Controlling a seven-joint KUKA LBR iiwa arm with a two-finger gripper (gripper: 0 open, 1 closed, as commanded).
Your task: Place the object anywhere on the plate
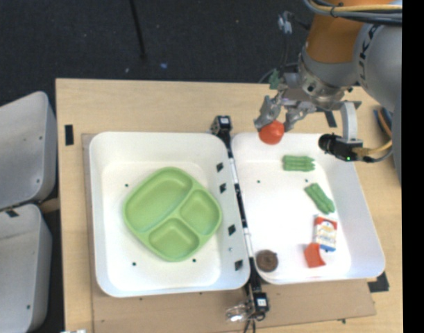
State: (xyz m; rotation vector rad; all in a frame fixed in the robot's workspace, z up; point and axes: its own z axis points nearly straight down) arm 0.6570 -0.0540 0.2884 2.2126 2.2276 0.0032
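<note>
Pincer (275, 120) grips a red ball (270, 133) above the right bin (357, 207), ready for carrying to the green plate (171, 214).

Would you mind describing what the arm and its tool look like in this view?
The arm is a thick rounded grey body with a broad orange band above the wrist. Dark cables loop across the band near its top. Below it sits a grey metal wrist, then a small metallic tool. A black unit with a tiny green light hangs beside it, with a cable running off to the right.
</note>
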